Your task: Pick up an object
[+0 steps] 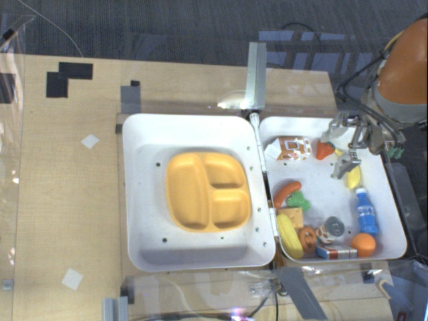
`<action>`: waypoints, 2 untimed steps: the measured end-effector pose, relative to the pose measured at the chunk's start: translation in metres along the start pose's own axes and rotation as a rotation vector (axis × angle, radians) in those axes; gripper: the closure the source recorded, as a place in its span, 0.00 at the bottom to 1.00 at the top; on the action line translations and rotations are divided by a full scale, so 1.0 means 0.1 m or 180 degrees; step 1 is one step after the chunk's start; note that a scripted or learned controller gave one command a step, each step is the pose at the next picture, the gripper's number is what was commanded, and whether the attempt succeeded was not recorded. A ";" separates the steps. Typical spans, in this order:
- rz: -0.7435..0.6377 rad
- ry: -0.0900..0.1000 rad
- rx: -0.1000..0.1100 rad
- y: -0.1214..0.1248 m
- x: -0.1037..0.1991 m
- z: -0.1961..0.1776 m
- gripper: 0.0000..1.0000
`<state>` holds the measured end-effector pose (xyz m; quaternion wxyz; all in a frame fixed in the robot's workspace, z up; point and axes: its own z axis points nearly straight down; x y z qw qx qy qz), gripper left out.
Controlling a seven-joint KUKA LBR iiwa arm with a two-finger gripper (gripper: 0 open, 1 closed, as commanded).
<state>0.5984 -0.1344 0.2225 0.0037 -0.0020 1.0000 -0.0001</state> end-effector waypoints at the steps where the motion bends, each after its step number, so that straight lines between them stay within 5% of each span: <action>1: 0.1068 -0.0025 0.0001 0.26 0.46 1.14 0.00; 2: 0.0000 -0.0017 0.0011 -0.48 -0.19 1.35 0.00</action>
